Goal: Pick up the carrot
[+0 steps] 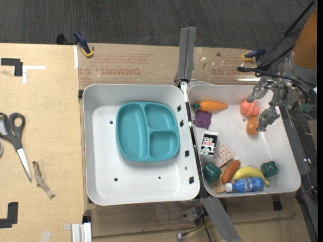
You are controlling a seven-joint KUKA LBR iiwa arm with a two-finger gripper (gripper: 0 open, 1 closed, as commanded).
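Carrot [212, 105] lies along the right bin's [290, 150] far wall, long axis left-right, well left of the gripper [266, 105], whose fingers are apart, holding nothing.

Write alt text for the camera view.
A two-finger gripper hangs open over the right white bin, near a small orange ball and apart from the orange carrot at the bin's far left. The left white bin holds a teal divided plate.

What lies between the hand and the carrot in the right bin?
In the camera view, a pink toy lies between the hand and the carrot; the rest of that stretch is bare bin floor.
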